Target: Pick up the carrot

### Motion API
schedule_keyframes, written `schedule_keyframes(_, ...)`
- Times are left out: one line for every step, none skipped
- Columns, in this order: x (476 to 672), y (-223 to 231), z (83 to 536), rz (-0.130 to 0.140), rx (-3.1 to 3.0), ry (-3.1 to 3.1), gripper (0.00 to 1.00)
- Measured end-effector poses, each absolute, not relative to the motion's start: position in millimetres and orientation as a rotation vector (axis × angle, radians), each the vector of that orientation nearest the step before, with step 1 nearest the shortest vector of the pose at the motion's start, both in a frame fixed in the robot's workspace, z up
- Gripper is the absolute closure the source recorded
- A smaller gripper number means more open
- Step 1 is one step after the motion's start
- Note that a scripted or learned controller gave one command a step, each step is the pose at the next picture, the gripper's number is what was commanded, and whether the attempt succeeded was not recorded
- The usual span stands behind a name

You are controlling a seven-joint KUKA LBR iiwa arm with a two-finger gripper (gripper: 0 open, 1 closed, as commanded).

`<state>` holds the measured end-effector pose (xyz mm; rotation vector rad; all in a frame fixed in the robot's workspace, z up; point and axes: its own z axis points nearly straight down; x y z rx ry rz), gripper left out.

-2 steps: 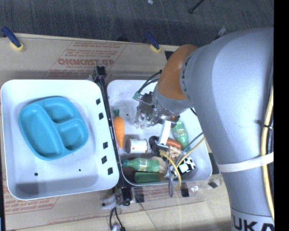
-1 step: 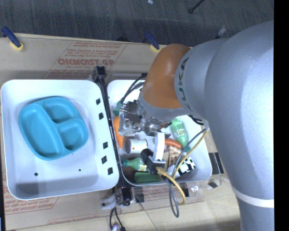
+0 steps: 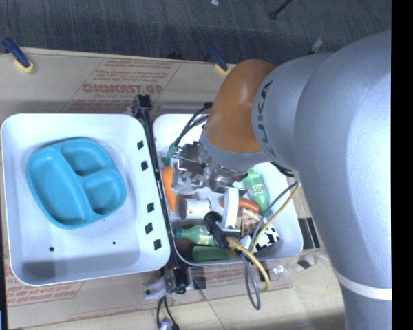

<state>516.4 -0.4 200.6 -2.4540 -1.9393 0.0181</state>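
The carrot (image 3: 167,182) lies in the right bin (image 3: 289,243), tight against that bin's left wall, its long axis running roughly from 12 to 6 o'clock. A slim orange strip of it shows, the rest tucked under the arm's wrist hardware. The gripper (image 3: 193,179) hangs low over the clutter just beside it, so the carrot sits at about 9 o'clock from the gripper, very near. How far the gripper is open I cannot tell, since the wrist and cables cover it, and nothing can be seen held in it. My judgement is that the coming move turns on a small shift toward 9 o'clock, with the closing direction set across the carrot's long axis, and the bin wall leaves little room on that side.

Around it lie a green bottle (image 3: 201,236) at 6 o'clock and another green bottle (image 3: 256,188) toward 3 o'clock. The left bin (image 3: 27,260) carries a blue divided tray (image 3: 76,181).

Writing: the cardboard (image 3: 117,74) on the tabletop reads "CHEMCAST GP" in red, and the arm (image 3: 330,115) shows part of "KUKA"
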Motion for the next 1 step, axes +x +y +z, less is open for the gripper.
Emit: schedule_keyframes(504.9,23.1,190.9,0.015,-2.799,-1.404,1.0)
